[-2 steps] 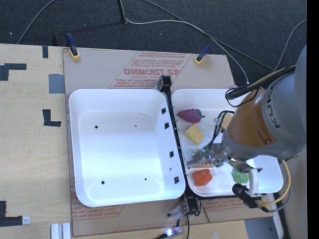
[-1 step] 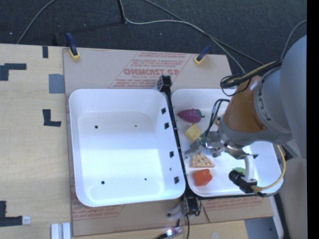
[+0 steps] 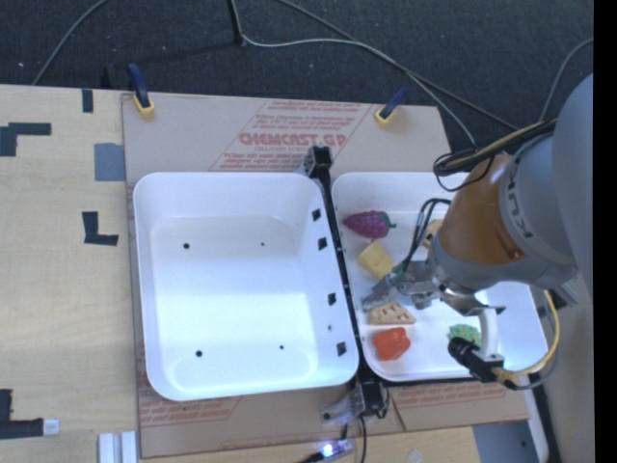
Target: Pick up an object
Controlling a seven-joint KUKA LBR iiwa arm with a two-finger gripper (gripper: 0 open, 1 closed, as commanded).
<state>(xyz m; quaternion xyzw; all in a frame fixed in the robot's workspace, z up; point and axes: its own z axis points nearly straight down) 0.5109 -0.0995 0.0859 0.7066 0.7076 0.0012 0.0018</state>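
Observation:
My gripper point(image 3: 388, 290) is low in the right bin point(image 3: 525, 350), near its left wall. It hovers between a yellow block point(image 3: 375, 258) just above it and a tan waffle-like piece point(image 3: 390, 313) just below it. A purple fruit with a green stem point(image 3: 368, 224) lies toward the bin's far side. A red piece point(image 3: 390, 343) rests near the front wall. A green item point(image 3: 464, 334) peeks out beside the arm's wrist. Nothing can be seen held in the gripper.
The left bin point(image 3: 154, 258) sits beside the right one, with a black divider point(image 3: 333, 258) between them. The grey arm with its orange band point(image 3: 477, 225) covers the right bin's right half. Cables run over the dark floor behind the bench.

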